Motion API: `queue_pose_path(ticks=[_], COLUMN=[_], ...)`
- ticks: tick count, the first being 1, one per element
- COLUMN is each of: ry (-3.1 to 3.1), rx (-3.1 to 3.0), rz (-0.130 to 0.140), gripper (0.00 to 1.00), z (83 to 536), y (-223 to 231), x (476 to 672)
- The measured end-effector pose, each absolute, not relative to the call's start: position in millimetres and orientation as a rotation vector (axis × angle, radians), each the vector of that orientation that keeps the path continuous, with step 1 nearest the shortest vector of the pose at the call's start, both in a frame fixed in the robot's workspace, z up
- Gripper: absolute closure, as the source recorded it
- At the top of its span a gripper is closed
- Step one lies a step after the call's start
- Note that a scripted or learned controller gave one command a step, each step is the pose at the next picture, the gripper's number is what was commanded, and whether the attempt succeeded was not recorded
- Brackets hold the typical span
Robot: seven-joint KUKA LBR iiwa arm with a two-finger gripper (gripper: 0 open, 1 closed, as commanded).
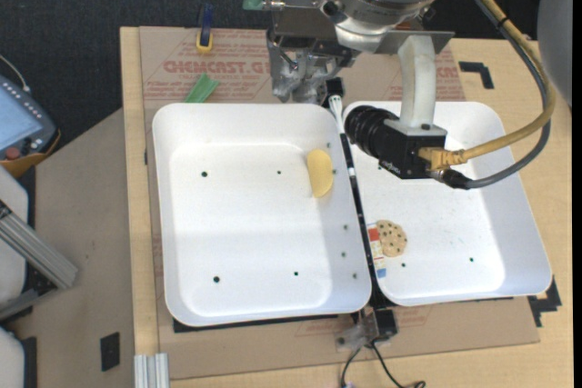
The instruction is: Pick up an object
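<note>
A pale yellow oblong object (319,173) lies in the left bin (182,195), near its right wall. A round tan cookie-like piece with dark spots (391,237) sits in the right bin (482,223), close to the divider, with a small red and blue scrap (378,270) just below it. My gripper (305,79) hangs above the far edge of the left bin, behind the yellow object and apart from it. Nothing is visible between its metal fingers.
A black camera unit (393,146) with a tan cable (509,141) hangs over the right bin's far left part. On the cardboard behind the bins lie a green strip (201,88) and a yellow and blue clip (205,35). The arm's body covers the top middle.
</note>
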State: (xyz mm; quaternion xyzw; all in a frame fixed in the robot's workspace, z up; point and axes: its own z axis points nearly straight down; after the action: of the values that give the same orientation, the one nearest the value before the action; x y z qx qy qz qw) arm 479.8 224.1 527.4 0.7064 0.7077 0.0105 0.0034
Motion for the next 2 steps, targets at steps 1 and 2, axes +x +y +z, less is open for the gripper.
queue_pose_path(ticks=[1,2], ry=[2.214,2.23], rx=[2.228,2.221], rz=[-0.005,-0.016], gripper=[1.0,1.0], z=[492,407], y=[187,227], x=[542.2,539.9])
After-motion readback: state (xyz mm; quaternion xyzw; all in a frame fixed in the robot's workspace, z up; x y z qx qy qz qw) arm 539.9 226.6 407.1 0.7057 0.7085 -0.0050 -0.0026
